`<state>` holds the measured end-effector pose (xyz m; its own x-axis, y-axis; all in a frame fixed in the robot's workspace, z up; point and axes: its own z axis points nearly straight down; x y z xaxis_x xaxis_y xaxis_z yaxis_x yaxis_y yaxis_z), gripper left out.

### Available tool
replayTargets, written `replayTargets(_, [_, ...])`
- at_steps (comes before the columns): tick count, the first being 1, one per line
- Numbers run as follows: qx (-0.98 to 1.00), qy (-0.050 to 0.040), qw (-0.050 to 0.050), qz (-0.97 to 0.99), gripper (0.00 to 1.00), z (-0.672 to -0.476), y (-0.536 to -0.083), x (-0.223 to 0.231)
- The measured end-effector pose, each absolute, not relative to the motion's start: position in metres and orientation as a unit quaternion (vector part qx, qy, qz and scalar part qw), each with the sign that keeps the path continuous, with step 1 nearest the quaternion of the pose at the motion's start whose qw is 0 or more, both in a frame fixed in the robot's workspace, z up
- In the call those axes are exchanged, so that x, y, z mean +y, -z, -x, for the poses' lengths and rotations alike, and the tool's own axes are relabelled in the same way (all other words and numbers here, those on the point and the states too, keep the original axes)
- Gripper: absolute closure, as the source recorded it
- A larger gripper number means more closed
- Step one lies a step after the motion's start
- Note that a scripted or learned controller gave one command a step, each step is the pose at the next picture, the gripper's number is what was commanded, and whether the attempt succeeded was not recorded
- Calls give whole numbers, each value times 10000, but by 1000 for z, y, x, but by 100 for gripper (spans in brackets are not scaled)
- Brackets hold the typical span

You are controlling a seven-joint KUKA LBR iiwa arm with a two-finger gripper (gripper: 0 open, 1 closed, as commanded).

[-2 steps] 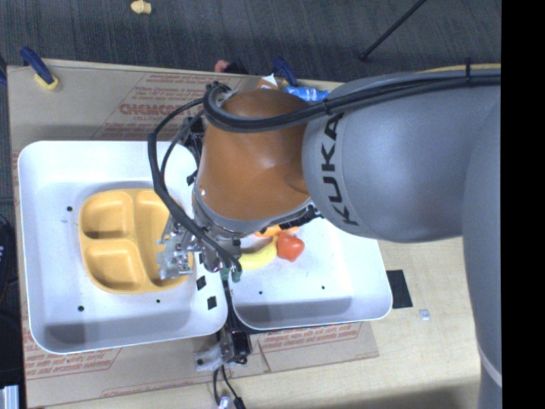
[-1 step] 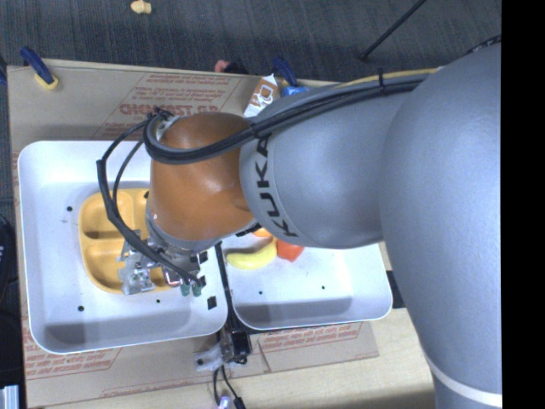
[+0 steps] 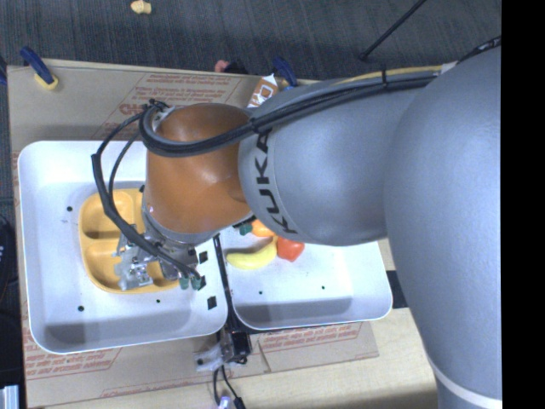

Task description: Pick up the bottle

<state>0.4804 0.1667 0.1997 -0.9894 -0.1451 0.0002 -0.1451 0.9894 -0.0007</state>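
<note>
Camera view puts the pincer (image 3: 143, 267), grip state unreadable, low over a yellow tray (image 3: 102, 233); it may snag that instead.

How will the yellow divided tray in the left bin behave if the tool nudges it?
Probably stiff: the yellow tray looks like moulded plastic with a raised rim and divider. It likely slides rather than tips, lying flat and low on the smooth floor of the left bin. Probably light for its size, though the tool hides part of it.
</note>
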Motion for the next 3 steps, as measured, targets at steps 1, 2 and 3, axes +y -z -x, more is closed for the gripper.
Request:
replayTargets(1, [-9810,-6,19,-1940,100,-487,-159,134])
replayTargets(2, [-9990,-3,-4,-446,100,-485,-192,83])
replayTargets(3, [-9993,-5,12,-385,100,-484,-192,13])
